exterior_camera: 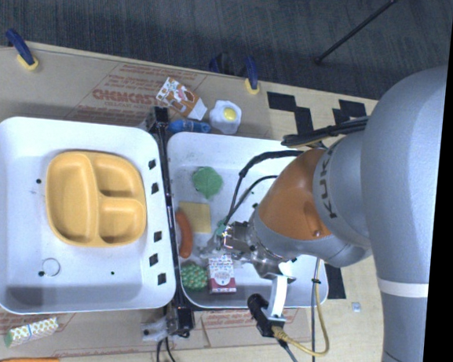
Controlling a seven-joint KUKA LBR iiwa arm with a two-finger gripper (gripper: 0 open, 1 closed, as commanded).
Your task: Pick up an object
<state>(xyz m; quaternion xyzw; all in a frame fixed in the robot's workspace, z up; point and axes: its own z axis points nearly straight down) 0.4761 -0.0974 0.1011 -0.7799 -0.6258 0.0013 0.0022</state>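
Gripper (224, 256) low over right bin's (183, 150) front edge — finger state cannot be told. Red-and-white carton (221, 277) directly beneath, touching front wall, green-dotted item (194, 275) beside it. Orange sausage (183, 232) along left wall. Open floor only toward rear — green lump (207, 181) there.
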